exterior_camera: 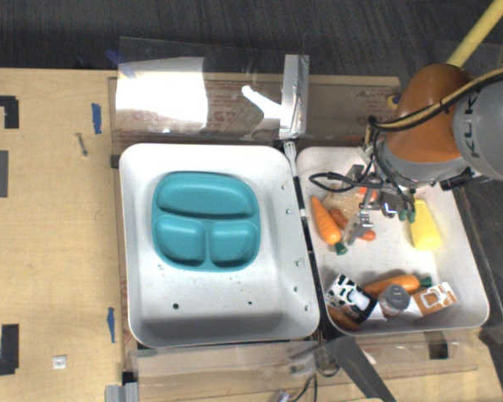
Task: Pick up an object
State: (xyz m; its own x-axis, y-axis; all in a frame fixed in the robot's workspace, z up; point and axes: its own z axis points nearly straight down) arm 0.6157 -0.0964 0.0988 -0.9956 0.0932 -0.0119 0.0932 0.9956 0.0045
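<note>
Two white bins sit side by side on the bench. The left bin (pixel 142 224) holds a teal plate (pixel 206 219) with three sections, lying flat near the middle of the bin, a bit toward its far edge.

The right bin (pixel 465 258) has the small things in it. An orange toy carrot (pixel 325 219) lies close to the bin's left edge, about halfway down. A yellow block (pixel 424 227) lies toward the right side. Along the near edge there is a little pile: a black and white toy (pixel 345 291) in the near left corner, a long orange thing (pixel 394 285) beside it, a grey round cap (pixel 395 296) touching that, and a small orange and white box (pixel 437 296) toward the near right corner.

The grey arm with its orange band (pixel 427 111) comes in over the far right corner of the right bin. The gripper (pixel 365 220) hangs down low in the bin, between the carrot and the yellow block, just beside the carrot. A small orange bit shows right at its tip, but I cannot tell if the jaws are clenched on it or loose, since the wires and metal parts hide them.
</note>
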